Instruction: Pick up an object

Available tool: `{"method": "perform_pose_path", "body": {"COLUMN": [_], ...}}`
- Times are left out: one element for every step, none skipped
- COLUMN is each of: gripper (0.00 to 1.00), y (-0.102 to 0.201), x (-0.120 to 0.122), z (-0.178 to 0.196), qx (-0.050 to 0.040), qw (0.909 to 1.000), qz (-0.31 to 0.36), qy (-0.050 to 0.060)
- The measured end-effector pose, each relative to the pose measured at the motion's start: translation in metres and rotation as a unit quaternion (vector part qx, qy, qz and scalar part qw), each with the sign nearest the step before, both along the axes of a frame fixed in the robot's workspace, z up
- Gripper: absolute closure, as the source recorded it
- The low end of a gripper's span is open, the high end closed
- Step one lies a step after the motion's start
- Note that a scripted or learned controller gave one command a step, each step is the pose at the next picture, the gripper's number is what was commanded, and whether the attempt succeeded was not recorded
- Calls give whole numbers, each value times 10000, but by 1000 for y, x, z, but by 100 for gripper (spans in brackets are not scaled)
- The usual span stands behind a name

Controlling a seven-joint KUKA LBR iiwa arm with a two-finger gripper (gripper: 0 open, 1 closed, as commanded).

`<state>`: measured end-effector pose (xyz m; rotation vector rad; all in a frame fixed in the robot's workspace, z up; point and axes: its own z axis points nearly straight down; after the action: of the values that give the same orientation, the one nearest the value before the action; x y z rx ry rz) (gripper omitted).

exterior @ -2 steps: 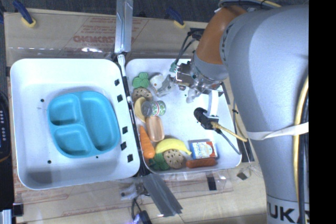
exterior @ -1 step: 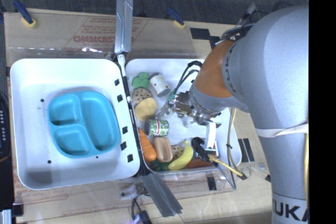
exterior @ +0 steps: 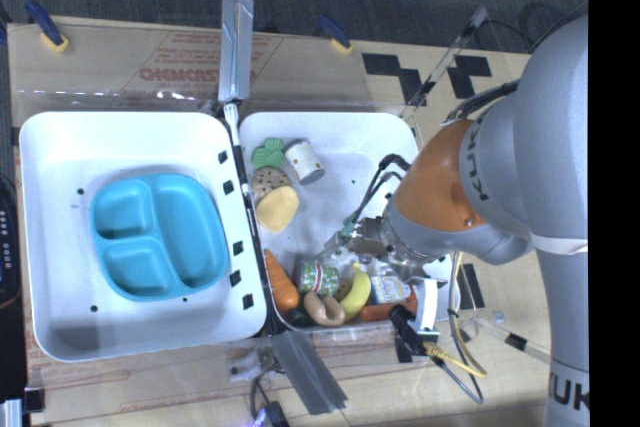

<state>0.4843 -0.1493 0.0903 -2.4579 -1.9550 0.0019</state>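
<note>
The right bin holds a heap of toy food. A small pineapple with green leaves and a pale yellow piece lie at its left. A small tin lies just right of the pineapple's leaves. Along the near wall lie a carrot, a green-labelled can, a banana and a tan piece. My gripper is low in this bin, right above the can and banana, under the orange wrist band. The wrist hides what lies beneath it.
The left bin contains a blue divided tray. A metal divider strip rises between the bins at the back. Cables trail off the bench at the near right. The arm covers the right bin's right side.
</note>
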Motion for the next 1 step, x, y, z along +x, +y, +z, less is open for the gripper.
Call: {"method": "perform_pose_path", "body": {"gripper": [100], "y": [-1], "x": [1], "z": [7], "qx": [-3], "qw": [10000], "qz": [16], "qy": [20]}}
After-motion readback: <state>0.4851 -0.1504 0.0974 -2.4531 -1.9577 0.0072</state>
